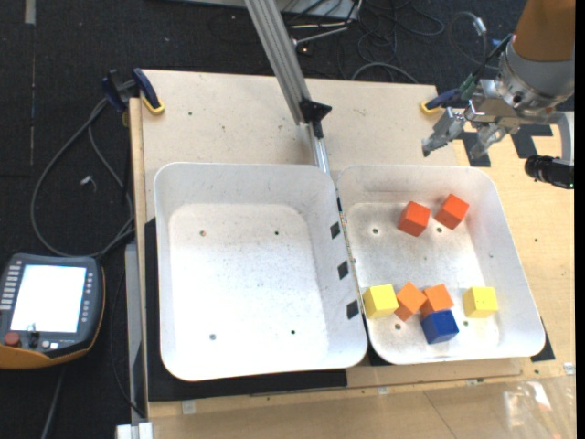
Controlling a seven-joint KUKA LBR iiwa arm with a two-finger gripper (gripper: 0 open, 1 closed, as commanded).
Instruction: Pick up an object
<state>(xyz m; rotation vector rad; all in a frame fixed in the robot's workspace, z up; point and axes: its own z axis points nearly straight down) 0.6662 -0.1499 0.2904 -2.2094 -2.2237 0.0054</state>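
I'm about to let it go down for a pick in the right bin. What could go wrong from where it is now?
1. The hand hangs beyond the right bin's far rim, open with nothing between its fingers; a straight descent would probably hit rim or bench.
2. The blue cube sits tight against two orange cubes, so fingers may jam or nudge neighbours.
3. The yellow cube lies near the bin's sloped right wall, leaving little finger room.

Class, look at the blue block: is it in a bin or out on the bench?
In. The blue block lies inside the right bin, near its front edge, beside an orange block.
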